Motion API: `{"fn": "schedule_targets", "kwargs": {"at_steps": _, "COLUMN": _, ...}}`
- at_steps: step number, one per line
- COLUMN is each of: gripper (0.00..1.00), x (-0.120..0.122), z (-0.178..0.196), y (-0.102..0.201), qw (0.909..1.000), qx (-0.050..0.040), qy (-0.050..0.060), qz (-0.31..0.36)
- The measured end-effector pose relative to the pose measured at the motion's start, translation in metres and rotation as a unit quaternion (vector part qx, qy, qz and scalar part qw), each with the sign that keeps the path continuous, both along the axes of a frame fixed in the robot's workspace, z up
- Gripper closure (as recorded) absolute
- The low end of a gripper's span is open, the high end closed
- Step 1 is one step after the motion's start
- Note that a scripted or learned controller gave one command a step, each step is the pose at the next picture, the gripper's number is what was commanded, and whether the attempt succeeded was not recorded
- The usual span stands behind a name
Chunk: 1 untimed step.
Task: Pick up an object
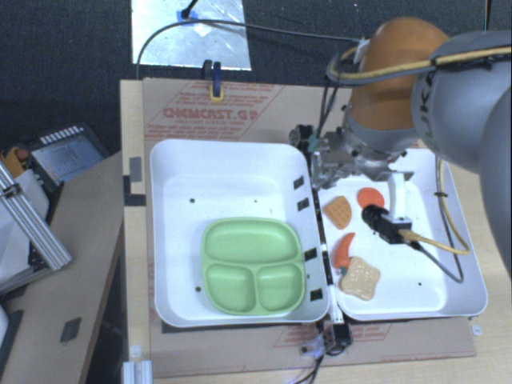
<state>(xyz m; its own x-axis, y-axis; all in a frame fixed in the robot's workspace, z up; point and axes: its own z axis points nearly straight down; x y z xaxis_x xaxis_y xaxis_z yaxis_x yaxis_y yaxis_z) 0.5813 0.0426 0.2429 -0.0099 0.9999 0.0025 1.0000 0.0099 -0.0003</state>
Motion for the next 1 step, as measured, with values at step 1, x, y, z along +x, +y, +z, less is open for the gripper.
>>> {"fn": "schedule_targets", "kwargs": {"at_steps": 1, "gripper": 1.0, "x": -0.0167, "z": -0.0156, "y": 0.0534, "qw": 1.0, "qx": 0.0, "qy": 0.0, "qz": 0.0}}
